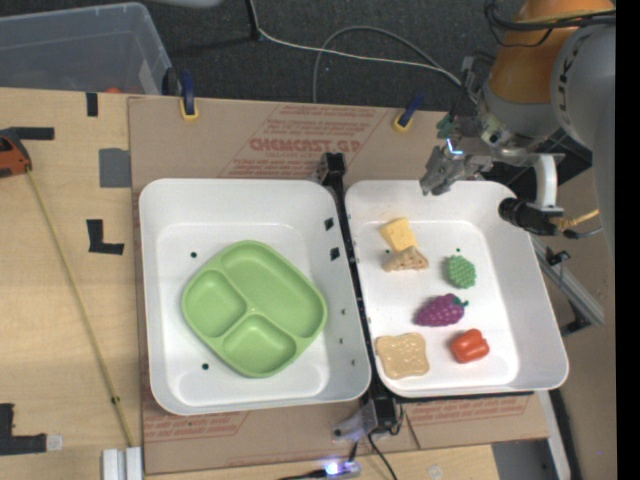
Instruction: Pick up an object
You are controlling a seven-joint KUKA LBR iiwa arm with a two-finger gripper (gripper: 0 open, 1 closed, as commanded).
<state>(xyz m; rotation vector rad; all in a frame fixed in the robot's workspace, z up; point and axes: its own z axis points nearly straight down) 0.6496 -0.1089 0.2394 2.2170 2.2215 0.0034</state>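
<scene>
- Nearest the front edge of the right bin (520, 378), a slice of toast (402, 355) and a red pepper (469, 345) lie close together. A grab aimed at either could clip the other, or push it against the front wall.
- Just behind them sits a bunch of purple grapes (440, 311), and a little further back a small green knobbly fruit (460, 271). Both look rounded and bumpy; I'd expect them to roll or squirt out sideways if the tool closes off-centre.
- Further back again, a yellow wedge of cheese (399, 234) touches a tan cracker-like piece (406, 260). A pinch there may catch both, or tip the cheese off.
- In the left bin (160, 268) lies a green divided plate (254, 308), flat and wide. It seems a poor target, since a grip from above would likely slide off its shallow rim.
- At the back, the tool (440, 176) hangs over the far rim of the right bin, carrying nothing. It is too dark and small for me to tell whether it is wide or narrow.
- From there a straight drop risks hitting the bin's rim instead of any item, all of which lie nearer the front. The loose cable (330, 48) behind the worktop (60, 268) could also snag as the arm swings.
</scene>
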